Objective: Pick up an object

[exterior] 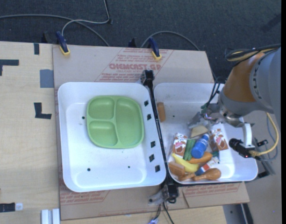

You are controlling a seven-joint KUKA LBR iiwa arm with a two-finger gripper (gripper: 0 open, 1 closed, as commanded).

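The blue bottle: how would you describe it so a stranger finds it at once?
Look in the right bin, at the toy pile in its near right part. The blue bottle lies tilted in the pile's middle, above the banana. It is the pile's one blue thing.
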